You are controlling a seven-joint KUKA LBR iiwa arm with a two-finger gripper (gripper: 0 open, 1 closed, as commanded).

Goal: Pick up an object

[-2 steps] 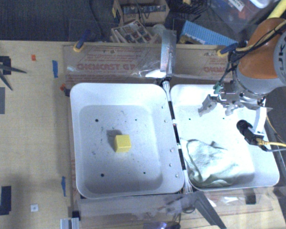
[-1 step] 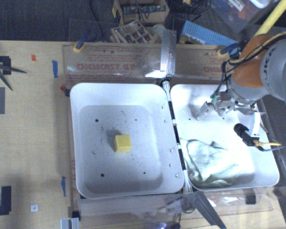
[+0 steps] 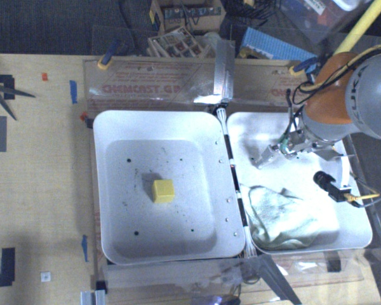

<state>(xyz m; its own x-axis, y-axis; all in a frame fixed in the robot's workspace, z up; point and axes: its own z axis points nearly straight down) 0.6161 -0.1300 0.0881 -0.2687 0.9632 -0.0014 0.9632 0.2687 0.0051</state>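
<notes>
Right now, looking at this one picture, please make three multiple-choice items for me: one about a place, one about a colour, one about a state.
1. Where does the small block lie?
A. in the left bin
B. in the right bin
C. on the bench outside the bins

2. What colour is that block?
A. red
B. blue
C. yellow

3. How does the cloth lie in the right bin?
A. folded into a neat square
B. crumpled in a loose heap
C. hung over the bin's far wall

Answers:
1. A, the block sits near the middle of the left bin, apart from its walls.
2. C, it is plainly yellow against the white floor.
3. B, the pale cloth is bunched and wrinkled at the near end of the right bin, below the claw.
</notes>
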